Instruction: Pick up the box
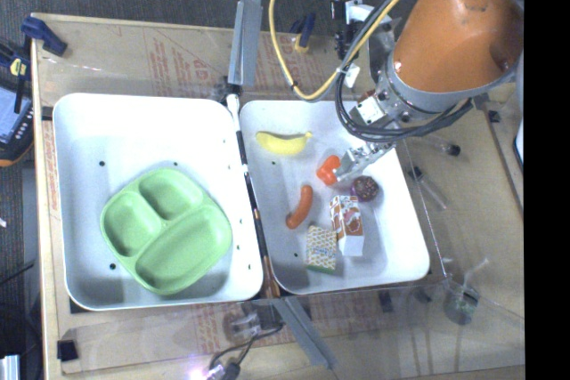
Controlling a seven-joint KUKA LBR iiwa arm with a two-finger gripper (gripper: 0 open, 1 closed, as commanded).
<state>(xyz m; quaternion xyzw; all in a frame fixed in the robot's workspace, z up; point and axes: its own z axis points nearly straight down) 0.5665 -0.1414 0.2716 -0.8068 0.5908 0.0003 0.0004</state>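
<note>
Lying in left bin (71, 116): green divided plate (166, 231), sitting toward 6 o'clock. Resting in right bin (405, 254): banana (284, 141) at 11 o'clock, sausage (300, 206) near centre, small patterned packet (322, 248) at 6 o'clock, box (346, 225) just beside it. Hovering at 1 o'clock: gripper (359, 158), orange item (329, 170) and dark round fruit (365, 188) lying close by. Gripper state: cannot tell.
</note>
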